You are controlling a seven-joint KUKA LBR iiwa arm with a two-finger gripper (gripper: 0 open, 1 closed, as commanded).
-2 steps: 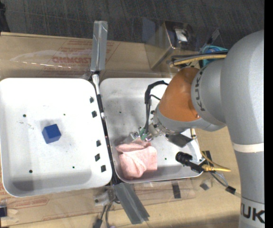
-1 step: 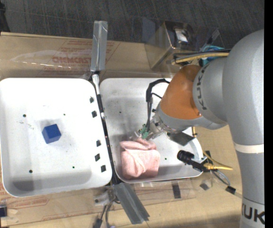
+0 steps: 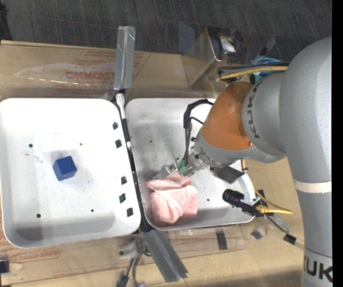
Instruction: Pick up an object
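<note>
A crumpled pink cloth lies at the front of the right bin. A blue cube sits alone near the middle of the left bin. My gripper reaches down into the right bin from the right, under the orange wrist band. Its tip hangs at the cloth's upper edge, and something small and greenish shows there. Whether the tip touches the cloth cannot be made out.
A black divider with clips runs between the two bins. The bulky grey arm covers the right bin's far right side. Cardboard lies behind the bins, and a metal bracket stands at the back.
</note>
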